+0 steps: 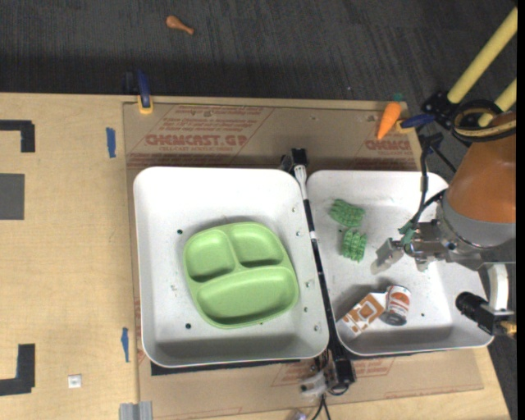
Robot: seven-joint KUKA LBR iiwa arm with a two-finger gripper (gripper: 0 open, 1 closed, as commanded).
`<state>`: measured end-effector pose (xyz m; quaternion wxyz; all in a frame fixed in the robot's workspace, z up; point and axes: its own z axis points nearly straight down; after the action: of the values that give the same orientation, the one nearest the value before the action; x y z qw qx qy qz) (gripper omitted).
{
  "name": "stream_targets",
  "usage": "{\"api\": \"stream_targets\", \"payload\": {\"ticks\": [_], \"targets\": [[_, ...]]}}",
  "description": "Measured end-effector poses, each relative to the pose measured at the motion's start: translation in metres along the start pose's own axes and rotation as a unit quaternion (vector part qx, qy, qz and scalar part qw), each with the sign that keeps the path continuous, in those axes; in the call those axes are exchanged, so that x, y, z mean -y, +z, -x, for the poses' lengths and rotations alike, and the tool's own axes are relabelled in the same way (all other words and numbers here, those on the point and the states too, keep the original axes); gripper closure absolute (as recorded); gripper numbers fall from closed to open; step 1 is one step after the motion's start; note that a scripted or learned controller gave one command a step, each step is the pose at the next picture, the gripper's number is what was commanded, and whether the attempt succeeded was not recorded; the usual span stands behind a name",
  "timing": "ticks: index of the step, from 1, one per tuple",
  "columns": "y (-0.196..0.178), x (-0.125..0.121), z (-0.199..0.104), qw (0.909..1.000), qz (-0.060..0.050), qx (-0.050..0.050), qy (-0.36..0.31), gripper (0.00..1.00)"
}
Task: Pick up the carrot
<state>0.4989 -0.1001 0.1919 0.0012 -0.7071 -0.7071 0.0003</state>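
Note:
The carrot (389,120) is small and orange with a green top. It lies on the brown board behind the right bin (435,187), outside both bins. My gripper (402,256) hangs over the middle of the right bin, well in front of the carrot and apart from it. It looks open, with nothing between its fingers. The arm's orange band (490,184) is over the bin's right side.
In the right bin lie two green ridged pieces (347,213) (354,244), a small can (397,305) and an orange-and-white packet (365,312). The left bin (156,246) holds a green divided plate (240,272). A second small orange object (179,25) lies on the dark floor at the far left.

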Motion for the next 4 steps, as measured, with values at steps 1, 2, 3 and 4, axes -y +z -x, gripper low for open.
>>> {"api": "stream_targets", "payload": {"ticks": [1,2,3,4], "targets": [[0.076,0.020,-0.008,0.9875,0.000,0.000,0.158,0.00],[0.102,0.013,0.017,0.9999,0.011,0.002,0.008,0.00],[0.090,0.012,0.016,0.9999,0.013,0.001,0.007,1.00],[0.081,0.011,0.016,0.9999,0.014,0.002,0.008,1.00]]}}
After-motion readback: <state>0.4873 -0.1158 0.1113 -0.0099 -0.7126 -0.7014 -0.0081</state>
